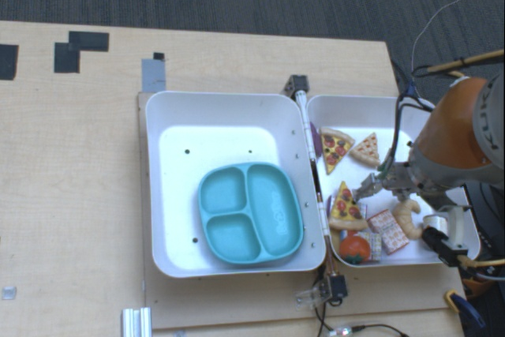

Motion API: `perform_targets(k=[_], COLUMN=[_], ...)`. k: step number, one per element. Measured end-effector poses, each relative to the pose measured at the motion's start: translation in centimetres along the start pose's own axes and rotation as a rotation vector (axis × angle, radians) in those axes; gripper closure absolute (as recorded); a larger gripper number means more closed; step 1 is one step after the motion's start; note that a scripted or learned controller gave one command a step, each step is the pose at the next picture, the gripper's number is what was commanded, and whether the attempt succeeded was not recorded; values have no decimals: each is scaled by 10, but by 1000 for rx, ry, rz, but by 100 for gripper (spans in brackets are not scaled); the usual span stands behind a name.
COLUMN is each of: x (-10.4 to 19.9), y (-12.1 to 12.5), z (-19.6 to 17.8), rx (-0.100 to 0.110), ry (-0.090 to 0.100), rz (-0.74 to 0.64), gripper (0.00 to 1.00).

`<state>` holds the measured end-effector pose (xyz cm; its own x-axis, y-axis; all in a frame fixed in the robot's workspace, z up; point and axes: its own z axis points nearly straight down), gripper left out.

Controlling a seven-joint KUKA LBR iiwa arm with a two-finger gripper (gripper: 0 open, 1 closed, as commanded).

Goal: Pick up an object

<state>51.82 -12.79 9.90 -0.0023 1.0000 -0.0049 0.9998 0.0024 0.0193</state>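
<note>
Fingers (364, 190) of the robot's gripper are seen low in the right bin (392, 102), just above a toy pizza slice (344, 204); whether they are open or closed cannot be told. A red tomato (355, 248) lies nearby. A blue divided plate (250, 211) sits in the left bin (213, 108) on the table (71, 185).
</note>
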Motion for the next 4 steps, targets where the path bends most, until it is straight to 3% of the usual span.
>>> perform_targets(k=[1,2,3,4], x=[1,1,39,42], y=[2,2,-25,-24], z=[-11,-11,8,-1], rx=[-3,-3,-8,-4], ry=[0,0,-9,-2], rz=[-1,-2,7,1], gripper=[100,0,0,100])
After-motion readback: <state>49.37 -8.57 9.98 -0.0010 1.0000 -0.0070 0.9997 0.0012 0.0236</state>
